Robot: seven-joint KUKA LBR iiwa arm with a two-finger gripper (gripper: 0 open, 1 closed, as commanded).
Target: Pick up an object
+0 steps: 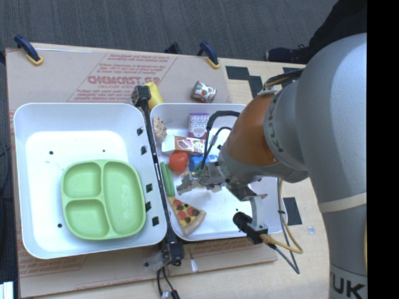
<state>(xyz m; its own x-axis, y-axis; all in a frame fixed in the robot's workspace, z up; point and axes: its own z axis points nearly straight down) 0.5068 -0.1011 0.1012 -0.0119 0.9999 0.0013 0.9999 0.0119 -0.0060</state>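
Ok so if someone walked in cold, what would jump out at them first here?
Probably the big grey arm with its orange band, reaching from the right over the right bin, where small toys lie, among them a pizza slice and a red tomato. Next, the green divided plate alone in the left bin.

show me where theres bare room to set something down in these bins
Left bin: bare white floor above and left of the green divided plate. Right bin: a patch right of the pizza slice. Crowded in its upper left, around the tomato and small boxes, under the gripper.
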